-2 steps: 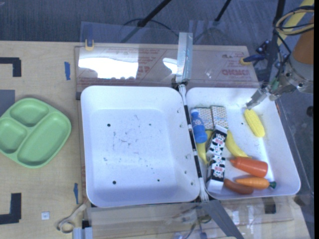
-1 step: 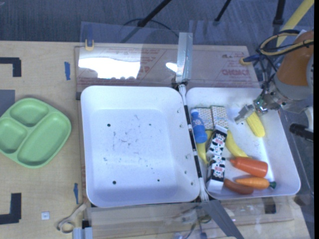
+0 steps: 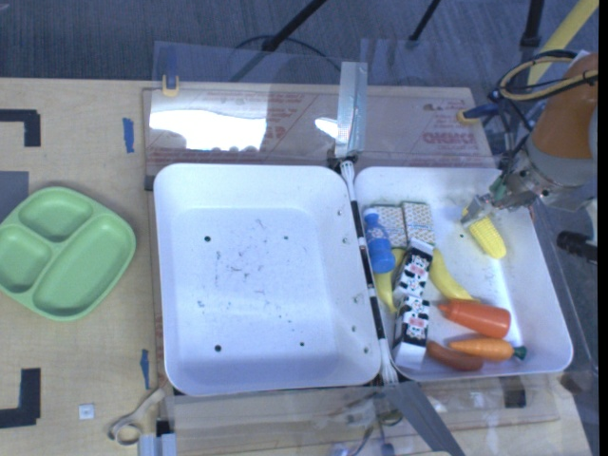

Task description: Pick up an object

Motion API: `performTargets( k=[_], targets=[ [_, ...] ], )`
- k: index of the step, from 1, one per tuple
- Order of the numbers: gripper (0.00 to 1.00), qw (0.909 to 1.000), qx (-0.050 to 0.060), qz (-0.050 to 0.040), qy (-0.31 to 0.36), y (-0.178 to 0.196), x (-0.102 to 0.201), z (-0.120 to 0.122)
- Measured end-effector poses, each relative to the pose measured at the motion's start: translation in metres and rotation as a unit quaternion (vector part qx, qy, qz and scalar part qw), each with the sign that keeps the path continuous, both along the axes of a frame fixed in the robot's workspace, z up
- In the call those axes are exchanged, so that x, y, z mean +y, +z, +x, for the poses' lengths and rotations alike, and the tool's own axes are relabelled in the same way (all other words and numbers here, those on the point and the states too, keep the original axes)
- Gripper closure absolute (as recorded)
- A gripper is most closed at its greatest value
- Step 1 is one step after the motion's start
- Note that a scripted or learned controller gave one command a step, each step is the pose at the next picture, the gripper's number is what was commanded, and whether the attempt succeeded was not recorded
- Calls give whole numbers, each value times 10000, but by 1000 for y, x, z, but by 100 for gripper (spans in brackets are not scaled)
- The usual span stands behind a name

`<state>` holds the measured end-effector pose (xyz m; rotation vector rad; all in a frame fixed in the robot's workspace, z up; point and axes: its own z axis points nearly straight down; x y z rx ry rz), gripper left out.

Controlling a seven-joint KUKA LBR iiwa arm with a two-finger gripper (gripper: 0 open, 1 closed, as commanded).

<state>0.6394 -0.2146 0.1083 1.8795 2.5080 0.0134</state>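
Wooden table (image 3: 85,369), two white bins | right bin (image 3: 556,350): toy corn cob (image 3: 487,237) at far side, gripper (image 3: 491,203) just above it, grip state indiscernible | risk: cob, small and round, may roll clear toward bin wall

The grey metal gripper (image 3: 486,207) hangs just above a yellow toy corn cob (image 3: 488,238) in the right white bin (image 3: 556,302).

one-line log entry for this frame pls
phase: approach | pincer: over right bin, far corner | nearest: corn cob | grasp: none seen
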Motion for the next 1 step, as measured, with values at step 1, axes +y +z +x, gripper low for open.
performTargets(
  k=[1],
  targets=[
    [100,10000,33,-17,-78,80,3,12]
  ],
)
